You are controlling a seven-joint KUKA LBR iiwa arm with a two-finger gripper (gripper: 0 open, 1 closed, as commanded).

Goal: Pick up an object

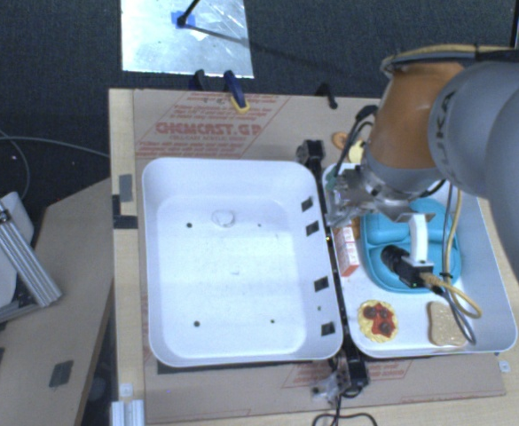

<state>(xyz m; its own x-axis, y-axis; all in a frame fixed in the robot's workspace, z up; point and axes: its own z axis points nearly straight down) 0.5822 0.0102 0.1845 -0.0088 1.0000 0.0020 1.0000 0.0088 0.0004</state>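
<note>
Camera view, as I read it: the shallow white left bin (232, 264) carries a small clear round cap (223, 218). In the white right bin (499, 322) lie a red-and-white packet (347, 247), a blue plastic tray (423, 251), a round pizza toy (378, 319) and a toast slice (443, 323). The gripper (348, 204) hangs over the packet; I cannot tell its state.

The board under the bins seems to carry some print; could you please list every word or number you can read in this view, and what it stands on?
"CHEMCAST GP": red letters on the brown board, above the left bin.
More red print in the lines beside it and along the board's front edge: too small to read.
Print on the red and white packet in the right bin: blurred, unreadable.
</note>
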